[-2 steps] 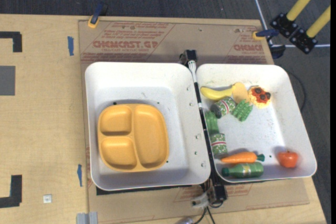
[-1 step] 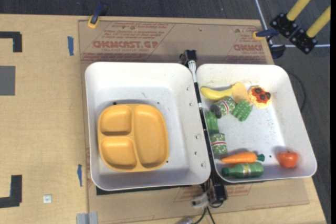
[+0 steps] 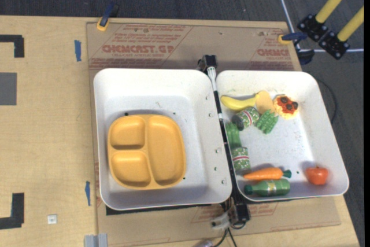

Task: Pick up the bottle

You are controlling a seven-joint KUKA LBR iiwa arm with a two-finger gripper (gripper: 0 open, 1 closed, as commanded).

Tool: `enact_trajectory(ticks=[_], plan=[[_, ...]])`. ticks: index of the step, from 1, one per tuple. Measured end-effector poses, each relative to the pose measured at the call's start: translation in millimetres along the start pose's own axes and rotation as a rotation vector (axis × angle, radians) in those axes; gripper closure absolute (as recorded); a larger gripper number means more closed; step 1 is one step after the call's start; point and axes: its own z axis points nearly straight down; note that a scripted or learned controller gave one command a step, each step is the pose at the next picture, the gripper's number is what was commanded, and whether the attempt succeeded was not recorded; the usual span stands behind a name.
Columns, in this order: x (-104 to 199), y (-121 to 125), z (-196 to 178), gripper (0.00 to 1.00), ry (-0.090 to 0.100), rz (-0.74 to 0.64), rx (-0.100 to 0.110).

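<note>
nothing is done yet: the green bottle (image 3: 267, 187) lies flat along the near edge of the right bin (image 3: 324, 124), just under the carrot (image 3: 266, 173). reaching and gripping remain.

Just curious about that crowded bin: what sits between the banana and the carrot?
In the camera view, between the banana and the carrot lies a green bottle along the bin's left wall, with a small green can beside it.

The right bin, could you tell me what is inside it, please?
The right bin holds a banana, two green bottles, a carrot, a tomato and other toy foods; anything beneath them is covered.
</note>
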Motion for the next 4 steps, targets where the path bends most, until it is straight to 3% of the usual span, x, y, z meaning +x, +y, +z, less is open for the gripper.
enact_trajectory(ticks=[1,2,3,4], plan=[[0,0,0,0.0,0.0,0.0,0.0],[-1,1,-11,1.0,-0.006,0.0,-0.003],[-1,1,-11,0.0,-0.006,0.0,-0.003],[-2,2,-22,1.0,-0.012,-0.001,-0.006]])
